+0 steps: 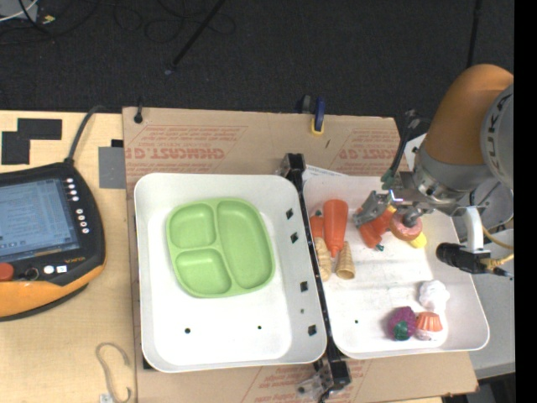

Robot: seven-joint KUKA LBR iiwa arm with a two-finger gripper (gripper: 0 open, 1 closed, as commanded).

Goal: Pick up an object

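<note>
Here, arm (470, 133) bent low, gripper (384, 212) seemingly touching orange piece (372, 232)

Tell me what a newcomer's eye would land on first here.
First, the bright green divided plate, alone in the left white bin. Next, the grey arm with its orange band, reaching in from the right, its tool low over the right bin, close above a small orange piece. An orange carrot lies beside it.

I see a glossy green plastic tray (221, 248) in a smooth white plastic bin (159, 309) on matt brown cardboard (252, 145).
</note>
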